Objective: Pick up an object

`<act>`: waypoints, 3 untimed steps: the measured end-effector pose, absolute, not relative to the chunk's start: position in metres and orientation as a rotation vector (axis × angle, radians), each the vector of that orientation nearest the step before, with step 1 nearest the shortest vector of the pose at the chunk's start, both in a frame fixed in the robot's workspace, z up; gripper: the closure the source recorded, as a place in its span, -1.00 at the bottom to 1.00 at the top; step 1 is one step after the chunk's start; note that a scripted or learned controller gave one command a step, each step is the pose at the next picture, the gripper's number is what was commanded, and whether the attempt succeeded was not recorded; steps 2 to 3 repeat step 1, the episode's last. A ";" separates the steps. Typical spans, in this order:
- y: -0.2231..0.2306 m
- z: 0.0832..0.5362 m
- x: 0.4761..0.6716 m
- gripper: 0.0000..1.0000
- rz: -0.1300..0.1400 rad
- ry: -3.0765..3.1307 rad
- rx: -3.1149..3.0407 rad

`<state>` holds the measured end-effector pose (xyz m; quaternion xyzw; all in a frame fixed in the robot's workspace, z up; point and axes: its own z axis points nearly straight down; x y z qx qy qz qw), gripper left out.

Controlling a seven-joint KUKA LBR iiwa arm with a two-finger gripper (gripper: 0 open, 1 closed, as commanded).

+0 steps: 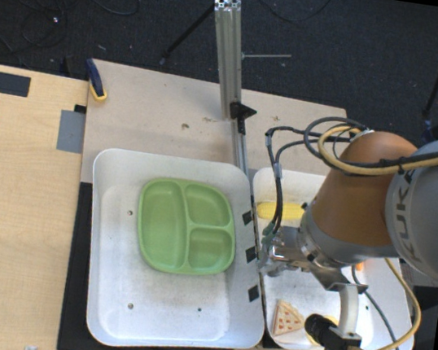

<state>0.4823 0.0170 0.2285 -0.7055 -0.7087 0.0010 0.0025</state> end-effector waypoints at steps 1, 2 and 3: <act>0.069 0.237 0.477 1.00 0.002 -2.225 -2.213; 0.069 0.237 0.477 1.00 0.002 -2.225 -2.213; 0.069 0.237 0.477 1.00 0.002 -2.225 -2.213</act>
